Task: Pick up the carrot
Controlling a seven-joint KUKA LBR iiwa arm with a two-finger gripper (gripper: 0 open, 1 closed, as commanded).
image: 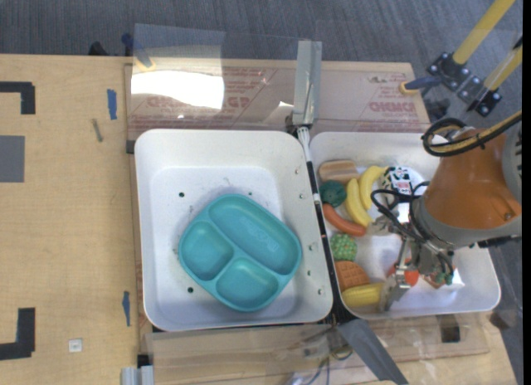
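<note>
We see a teal three-compartment plastic tray [240,250] in the left white bin [158,209]. In the right white bin [485,292], the orange plastic carrot [343,220] lies up-left of the gripper [398,280], apart, beside a yellow banana [361,192]. Finger state: can't tell, wrist clutter blocks it.

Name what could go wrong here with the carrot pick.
1. The gripper hangs over the yellow item at the right bin's near edge, apart from the carrot, so it may close on the wrong thing.
2. The carrot lies tight against the banana and a green item; a grasp there could catch a neighbour.
</note>
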